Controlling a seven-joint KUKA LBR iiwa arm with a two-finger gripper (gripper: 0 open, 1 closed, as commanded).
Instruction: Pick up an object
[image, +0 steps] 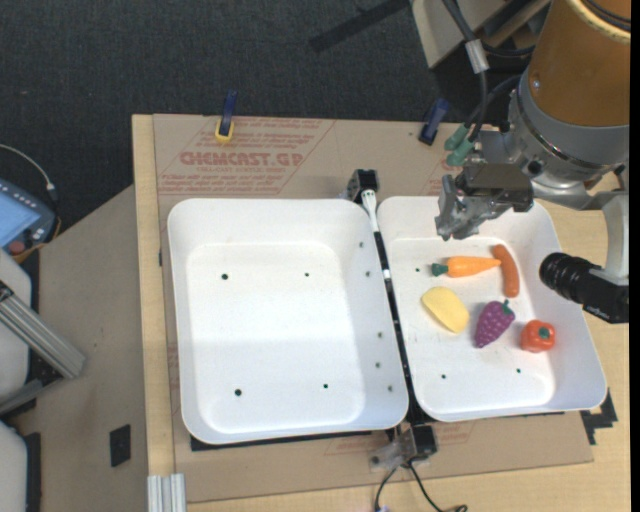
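The right bin (560, 385) holds several toy foods: an orange carrot (470, 267), a reddish sausage (507, 270), a yellow lemon-like piece (445, 309), a purple grape bunch (492, 323) and a red tomato (537, 337). My gripper (457, 226) hangs over the bin's far left part, just above and behind the carrot. Nothing shows between its fingertips.
The left bin (190, 225) stands beside the right one on a cardboard sheet (260, 150). A black clip (362, 184) sits at the far end of the seam between the bins. A black camera body (585, 282) juts in at the right bin's right rim.
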